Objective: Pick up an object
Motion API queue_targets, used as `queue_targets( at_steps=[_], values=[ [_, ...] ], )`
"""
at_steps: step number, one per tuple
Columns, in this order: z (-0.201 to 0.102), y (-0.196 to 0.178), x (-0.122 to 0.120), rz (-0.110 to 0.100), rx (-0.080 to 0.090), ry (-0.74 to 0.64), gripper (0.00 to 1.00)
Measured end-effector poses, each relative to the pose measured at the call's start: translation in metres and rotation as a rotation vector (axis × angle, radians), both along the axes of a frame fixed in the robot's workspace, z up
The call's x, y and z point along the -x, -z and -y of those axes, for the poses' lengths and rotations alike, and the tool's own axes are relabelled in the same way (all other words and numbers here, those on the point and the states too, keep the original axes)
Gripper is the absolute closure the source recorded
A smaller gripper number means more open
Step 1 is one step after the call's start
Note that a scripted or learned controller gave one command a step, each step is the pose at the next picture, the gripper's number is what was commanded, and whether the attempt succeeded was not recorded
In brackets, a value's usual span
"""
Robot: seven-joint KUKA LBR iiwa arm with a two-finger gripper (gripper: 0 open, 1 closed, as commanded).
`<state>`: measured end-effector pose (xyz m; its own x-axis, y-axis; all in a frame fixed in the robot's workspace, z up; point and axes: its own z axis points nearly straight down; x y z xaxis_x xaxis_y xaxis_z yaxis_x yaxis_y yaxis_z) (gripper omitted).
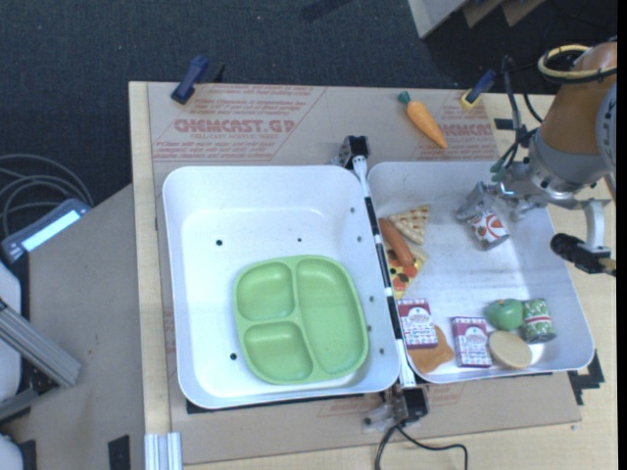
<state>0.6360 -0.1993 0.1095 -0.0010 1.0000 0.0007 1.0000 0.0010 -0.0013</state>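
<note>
The brown bench (245, 125) carried two white bins. In the far part of the right bin (573, 302) the gripper (482, 207) hovered over a small white-and-red carton (489, 229). Whether its fingers were apart or together could not be told, and an off-centre closing might have knocked the carton away.

Bright, even overhead light; soft shadows; white bins (186, 292) slightly glaring; mild overall softness.

The bench (245, 125), covered in brown printed cardboard, carries 2 white bins: the left bin (196, 262) and right bin (563, 292) touching. A toy carrot (426, 122) lies near the far edge.
</note>
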Motion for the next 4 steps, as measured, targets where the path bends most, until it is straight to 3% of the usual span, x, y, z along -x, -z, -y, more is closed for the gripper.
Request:
queue_targets(
  at_steps=[1,2,3,4],
  values=[
    [-0.007,0.025,0.006,0.000,0.000,0.000,0.00],
    [0.008,0.024,-0.008,0.004,0.002,0.001,0.00],
    [0.015,0.024,-0.009,0.002,-0.007,-0.002,0.00],
    [-0.013,0.024,-0.016,0.002,0.000,0.000,0.00]
  ],
)
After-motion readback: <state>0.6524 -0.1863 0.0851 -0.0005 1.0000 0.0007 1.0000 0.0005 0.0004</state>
